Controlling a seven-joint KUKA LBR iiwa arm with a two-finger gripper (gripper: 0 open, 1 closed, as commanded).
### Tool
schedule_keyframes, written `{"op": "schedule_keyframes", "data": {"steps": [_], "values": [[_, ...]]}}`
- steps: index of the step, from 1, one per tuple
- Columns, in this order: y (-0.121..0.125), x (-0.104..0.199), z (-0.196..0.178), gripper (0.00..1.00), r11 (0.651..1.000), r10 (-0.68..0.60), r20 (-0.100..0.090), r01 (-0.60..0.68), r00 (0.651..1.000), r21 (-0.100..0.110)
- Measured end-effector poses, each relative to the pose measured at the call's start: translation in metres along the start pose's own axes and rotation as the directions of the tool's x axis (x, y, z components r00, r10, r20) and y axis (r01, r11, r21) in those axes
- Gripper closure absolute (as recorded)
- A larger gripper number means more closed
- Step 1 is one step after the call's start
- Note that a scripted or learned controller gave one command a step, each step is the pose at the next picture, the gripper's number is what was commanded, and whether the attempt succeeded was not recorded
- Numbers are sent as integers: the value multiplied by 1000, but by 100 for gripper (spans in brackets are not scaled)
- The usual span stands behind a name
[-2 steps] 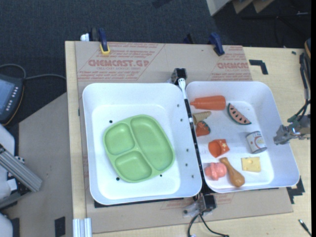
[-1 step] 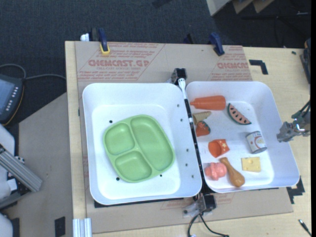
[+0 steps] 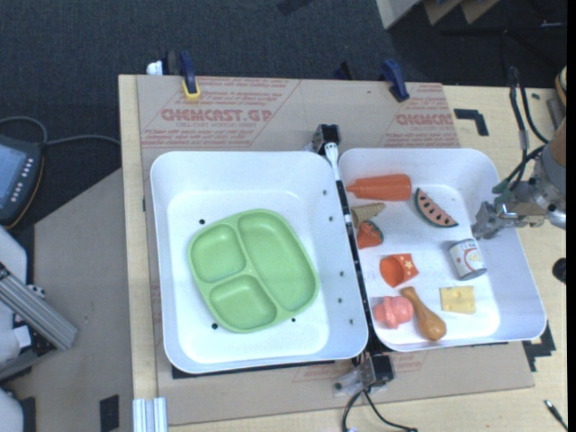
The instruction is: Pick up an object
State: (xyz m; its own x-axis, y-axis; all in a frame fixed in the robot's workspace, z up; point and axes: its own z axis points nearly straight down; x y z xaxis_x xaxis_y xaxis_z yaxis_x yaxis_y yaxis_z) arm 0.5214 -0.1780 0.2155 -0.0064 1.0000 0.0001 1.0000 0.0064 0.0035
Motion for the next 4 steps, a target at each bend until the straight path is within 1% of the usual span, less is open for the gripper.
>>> {"op": "schedule_keyframes", "data": {"steps": [1, 2, 3, 4], "values": [[48, 36, -3, 100, 1000, 0, 1, 0, 1000, -2], [77, 73, -9, 100, 1000, 1, 0, -1, 1000, -1], [112, 107, -17, 100, 1000, 1, 0, -1, 1000, -2], [127, 127, -15, 100, 1000, 4, 1, -4, 1000, -1]]}}
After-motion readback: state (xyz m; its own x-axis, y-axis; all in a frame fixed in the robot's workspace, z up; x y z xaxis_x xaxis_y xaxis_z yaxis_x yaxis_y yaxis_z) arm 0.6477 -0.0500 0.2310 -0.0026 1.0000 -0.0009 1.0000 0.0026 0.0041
